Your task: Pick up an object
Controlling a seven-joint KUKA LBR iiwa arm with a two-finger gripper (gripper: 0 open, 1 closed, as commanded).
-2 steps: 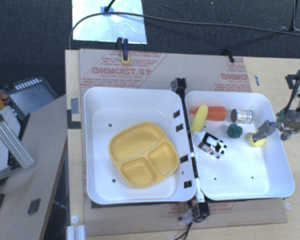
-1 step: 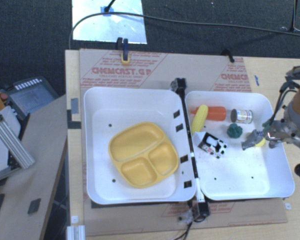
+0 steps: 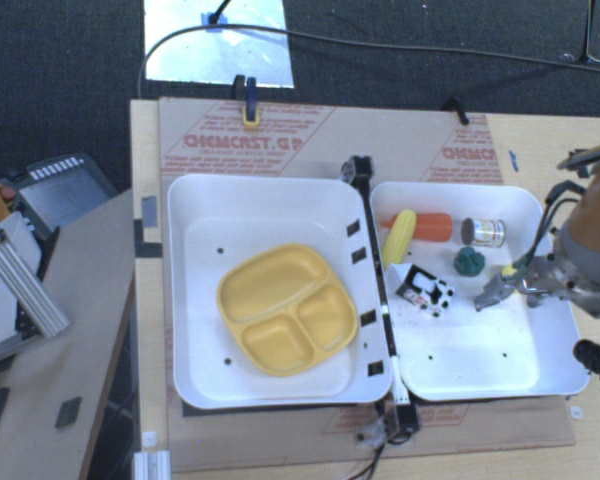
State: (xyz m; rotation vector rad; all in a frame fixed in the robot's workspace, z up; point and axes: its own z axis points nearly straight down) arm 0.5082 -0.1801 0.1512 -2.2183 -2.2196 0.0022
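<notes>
Pincer (image 3: 492, 294) sits low over the right bin (image 3: 480, 368), near its right wall; can't tell if it's apart or together, nothing visibly clamped. Candidate objects cluster at the bin's far end: yellow corn (image 3: 399, 236) lying across an orange cylinder (image 3: 432, 227), small can (image 3: 483, 232), green lump (image 3: 469, 261), black-and-white piece (image 3: 424, 290). Yellow tray (image 3: 285, 308) sits in the left bin (image 3: 270, 208). Risk: pincer closes on bare floor beside the pile, or the rounded can rolls off.
</notes>
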